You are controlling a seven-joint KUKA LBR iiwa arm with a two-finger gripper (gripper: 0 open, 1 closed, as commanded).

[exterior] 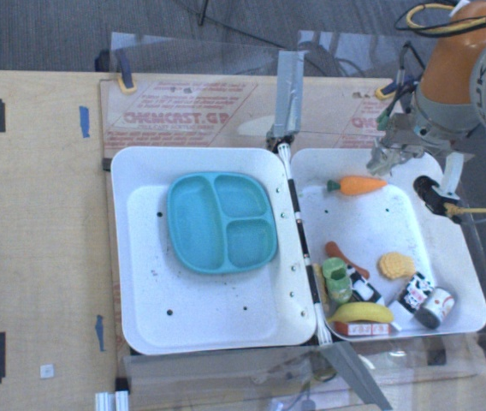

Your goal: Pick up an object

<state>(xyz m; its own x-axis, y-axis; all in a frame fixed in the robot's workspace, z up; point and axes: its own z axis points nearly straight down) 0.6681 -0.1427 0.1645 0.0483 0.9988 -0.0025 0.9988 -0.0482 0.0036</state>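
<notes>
Right bin (448,255) — fingers (380,163) above carrot (361,186)

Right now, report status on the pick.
Tool hovering above right bin's far edge. Carrot just below it, not gripped. Other toys clustered at near end, clear of carrot.

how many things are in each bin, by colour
Left bin:
teal divided tray: 1
Right bin:
orange carrot: 1
yellow banana: 1
yellow-orange round piece: 1
green item: 1
black-and-white items: 2
Total: 7
</notes>
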